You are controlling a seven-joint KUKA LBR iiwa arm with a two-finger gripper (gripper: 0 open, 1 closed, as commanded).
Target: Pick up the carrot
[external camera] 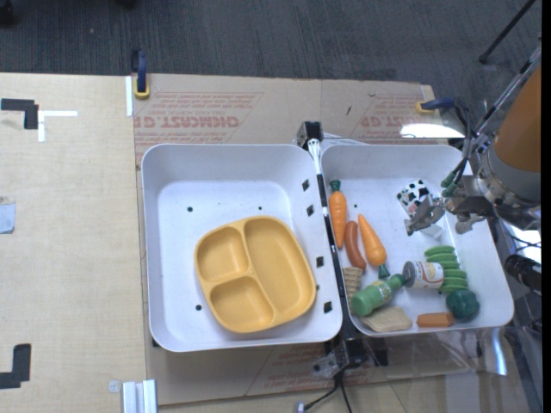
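Two carrots lie in the right bin (482,231). One carrot (337,215) with a green top rests along the bin's left wall. The other carrot (372,240) lies slanted just right of a red sausage (353,246). My gripper (448,217) hangs over the right half of that bin, right of both carrots and well apart from them. Its fingers (424,219) stand spread, with nothing between them. The orange-banded arm comes in from the right edge.
A black-and-white toy cow (415,194) sits just left of the gripper. Below it lie a white jar (426,274), a green pod (448,261), broccoli (462,304), a green bottle (379,292) and a bread slice (387,319). The left bin (172,188) holds a yellow divided plate (306,269).
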